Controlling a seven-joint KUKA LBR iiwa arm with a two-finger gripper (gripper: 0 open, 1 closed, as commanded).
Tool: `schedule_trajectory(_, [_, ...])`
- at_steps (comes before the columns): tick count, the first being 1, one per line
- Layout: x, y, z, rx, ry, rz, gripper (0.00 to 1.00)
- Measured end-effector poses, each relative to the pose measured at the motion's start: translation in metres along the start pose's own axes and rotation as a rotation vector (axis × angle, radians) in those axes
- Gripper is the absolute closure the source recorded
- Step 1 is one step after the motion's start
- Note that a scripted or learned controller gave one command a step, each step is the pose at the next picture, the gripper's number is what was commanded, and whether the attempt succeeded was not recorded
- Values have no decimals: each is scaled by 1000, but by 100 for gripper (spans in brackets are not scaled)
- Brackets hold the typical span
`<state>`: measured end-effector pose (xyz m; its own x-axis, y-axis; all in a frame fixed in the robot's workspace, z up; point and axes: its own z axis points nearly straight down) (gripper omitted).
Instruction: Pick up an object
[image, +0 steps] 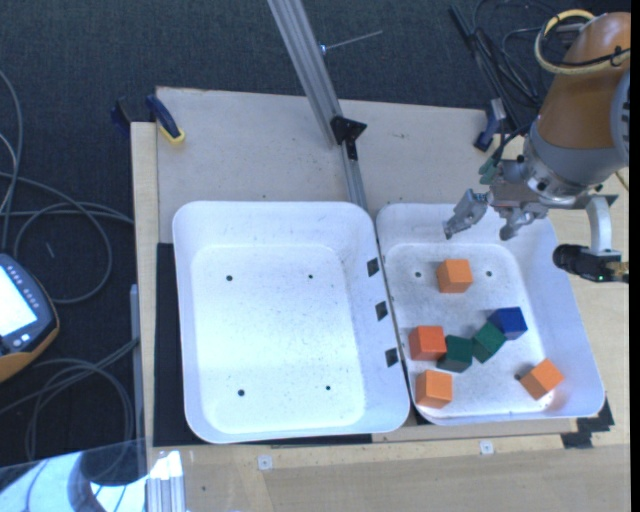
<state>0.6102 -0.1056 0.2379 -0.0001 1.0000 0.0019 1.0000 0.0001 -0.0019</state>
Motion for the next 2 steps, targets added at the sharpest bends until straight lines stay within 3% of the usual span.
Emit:
schedule_trajectory(1, [-8, 15, 130, 8, 0, 1, 0])
schedule_trajectory(2, [-8, 18, 114, -3, 0, 0, 100])
